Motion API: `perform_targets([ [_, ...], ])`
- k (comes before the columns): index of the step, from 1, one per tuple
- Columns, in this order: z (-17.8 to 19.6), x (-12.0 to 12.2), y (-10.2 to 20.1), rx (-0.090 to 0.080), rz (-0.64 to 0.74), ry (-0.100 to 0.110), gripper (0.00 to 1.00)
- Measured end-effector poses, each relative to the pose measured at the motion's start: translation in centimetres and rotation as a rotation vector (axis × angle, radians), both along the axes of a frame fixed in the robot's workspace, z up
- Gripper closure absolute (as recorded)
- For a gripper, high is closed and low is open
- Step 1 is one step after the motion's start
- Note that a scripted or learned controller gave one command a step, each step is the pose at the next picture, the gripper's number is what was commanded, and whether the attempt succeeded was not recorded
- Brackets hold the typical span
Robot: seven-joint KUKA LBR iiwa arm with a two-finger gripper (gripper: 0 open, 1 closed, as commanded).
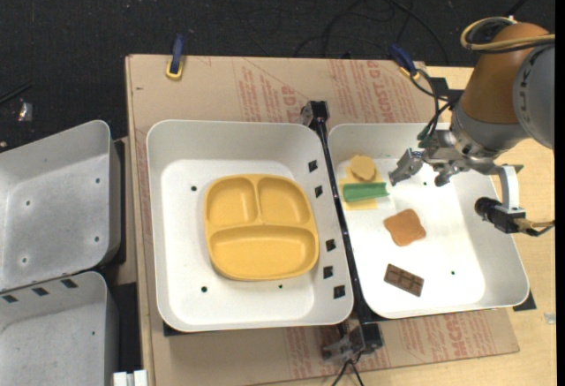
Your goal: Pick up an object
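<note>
Bench with two shallow white bins, seen from above at a slant. The arm (508,84) — grey, with an orange band above the wrist — reaches over the right bin (494,283) and carries its gripper (426,168) above the bin's far half, just beside the cluster at the far-left corner. The fingers appear spread apart with nothing between them, so no object is held; how far they are spread is hard to judge at this size.

Candidate objects, all in the right bin: a round yellow-tan piece (362,169), biscuit-like, at the far-left corner; a flat green bar (365,192) touching its near side, both resting on a pale yellow slab; a toast-shaped brown piece (405,227) near the bin's middle, matte with rounded corners; and a dark brown chocolate-bar block (404,280), scored into squares, toward the near edge. All look like smooth moulded plastic play food — low, flat and probably slippery to pinch.

The left bin (172,287) carries a yellow divided tray (261,227), three compartments, glossy, with rounded rim.

Step in hand, as judged: approach — positioning before a descent. The next move calls for centring the fingers over one piece, most plausibly the round one or the green bar nearby, then lowering until the fingertips straddle its thin edges.
</note>
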State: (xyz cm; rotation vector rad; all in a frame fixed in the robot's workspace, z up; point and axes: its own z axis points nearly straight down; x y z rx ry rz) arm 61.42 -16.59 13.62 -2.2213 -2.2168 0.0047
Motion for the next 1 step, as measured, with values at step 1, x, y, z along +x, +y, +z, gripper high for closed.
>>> perform_targets([
  [1, -4.43, 0.07, -0.01, -0.001, 0.000, -0.006, 0.00],
])
